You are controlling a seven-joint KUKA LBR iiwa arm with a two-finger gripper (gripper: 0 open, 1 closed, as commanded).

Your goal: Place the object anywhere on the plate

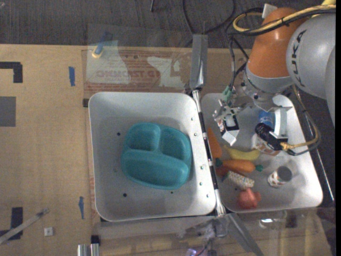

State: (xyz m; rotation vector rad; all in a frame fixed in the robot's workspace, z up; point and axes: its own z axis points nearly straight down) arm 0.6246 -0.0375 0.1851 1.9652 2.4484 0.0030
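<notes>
A teal divided plate (156,156) lies in the middle of the left bin (104,116), with nothing on it. My gripper (228,120) hangs low over the upper left part of the right bin (306,188), under the orange wrist band. It is above and slightly right of a long orange piece (214,143) that lies by the bin's left wall. I see no object between the gripper and the plate.
The right bin holds several toy foods: a yellow banana (244,154), an orange carrot (238,166), a speckled slice (241,181), a red fruit (248,198), a small cup (279,176) and a blue can (265,119). A metal divider (205,143) separates the bins.
</notes>
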